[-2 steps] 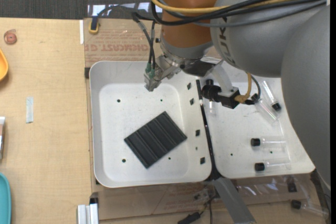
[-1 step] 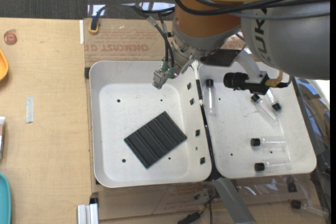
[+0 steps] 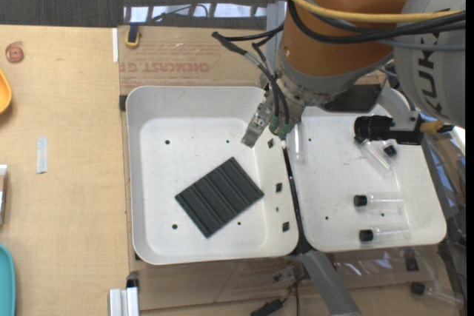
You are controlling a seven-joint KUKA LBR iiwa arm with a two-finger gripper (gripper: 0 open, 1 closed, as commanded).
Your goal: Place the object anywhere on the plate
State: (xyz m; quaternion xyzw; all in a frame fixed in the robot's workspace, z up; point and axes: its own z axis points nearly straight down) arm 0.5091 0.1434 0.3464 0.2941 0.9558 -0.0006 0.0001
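A dark grey ribbed plate lies flat and turned at an angle in the left white bin, towards its front right. My gripper hangs below the orange wrist band over the wall between the two bins, up and to the right of the plate and well apart from it. A small green patch shows at the gripper's tip; I cannot tell what it is or whether it is held. Several clear tubes with black caps lie in the right bin.
The big grey and orange arm covers the back of the right bin. A black fitting sticks out from the arm above that bin. Brown cardboard lies behind the bins, and a wooden bench top is to the left.
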